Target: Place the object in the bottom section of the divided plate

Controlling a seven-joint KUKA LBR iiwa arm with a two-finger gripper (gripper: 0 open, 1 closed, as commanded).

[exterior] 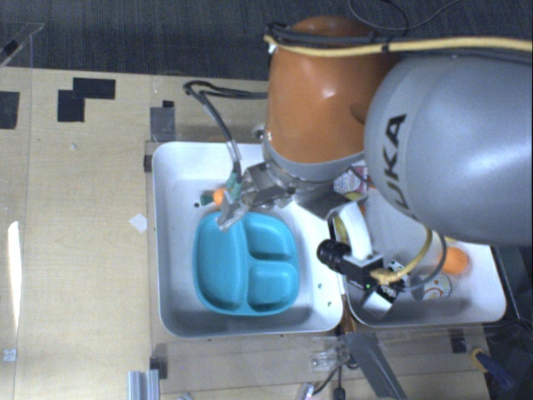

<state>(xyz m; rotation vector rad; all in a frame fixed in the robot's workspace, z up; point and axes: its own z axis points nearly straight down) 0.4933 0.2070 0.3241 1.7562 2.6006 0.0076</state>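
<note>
Tan bench (75,248), dark carpet (133,15).

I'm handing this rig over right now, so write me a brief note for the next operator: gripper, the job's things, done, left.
Gripper: low over the top-left rim of the blue divided plate in the left bin; jaws' state unclear.
Things: a small orange object lies on the bin floor just above the plate, beside the gripper. All three plate sections look bare.
Done: nothing placed.
Left: get the object into the plate's bottom section.

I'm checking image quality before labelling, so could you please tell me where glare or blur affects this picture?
Camera view: soft throughout; a glare streak on the bench at far left; the arm blocks much of the right bin; the claw at the blue plate's top edge looks blurred.
</note>
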